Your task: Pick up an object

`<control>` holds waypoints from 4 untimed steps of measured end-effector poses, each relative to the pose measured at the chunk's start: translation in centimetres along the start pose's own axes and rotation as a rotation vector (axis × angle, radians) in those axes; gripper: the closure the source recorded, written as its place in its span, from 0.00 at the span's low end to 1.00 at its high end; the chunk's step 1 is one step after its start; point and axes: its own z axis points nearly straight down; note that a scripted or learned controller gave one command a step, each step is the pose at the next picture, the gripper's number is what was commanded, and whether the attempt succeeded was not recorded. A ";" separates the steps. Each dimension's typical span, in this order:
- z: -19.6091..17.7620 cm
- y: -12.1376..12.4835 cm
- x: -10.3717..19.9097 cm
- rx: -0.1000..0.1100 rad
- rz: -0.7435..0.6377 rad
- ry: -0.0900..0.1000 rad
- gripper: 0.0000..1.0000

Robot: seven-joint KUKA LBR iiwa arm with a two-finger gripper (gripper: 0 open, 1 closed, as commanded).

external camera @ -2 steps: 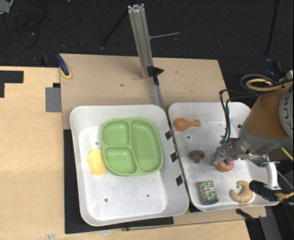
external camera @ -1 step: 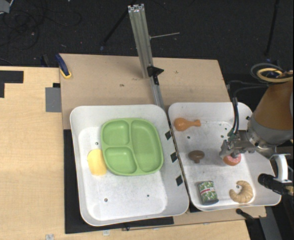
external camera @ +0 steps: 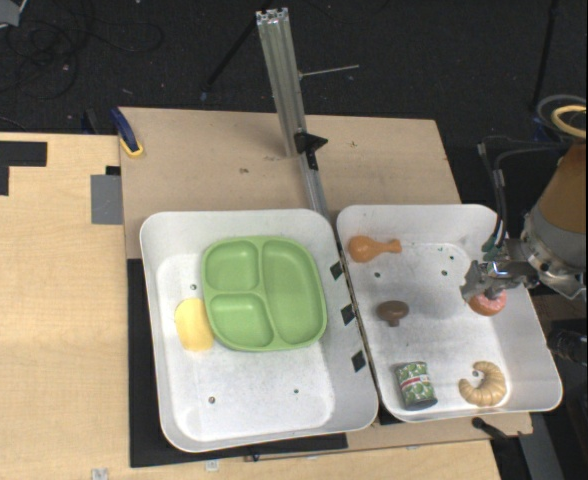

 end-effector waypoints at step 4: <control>-2.5 0.1 16.9 0.005 -0.005 0.003 1.00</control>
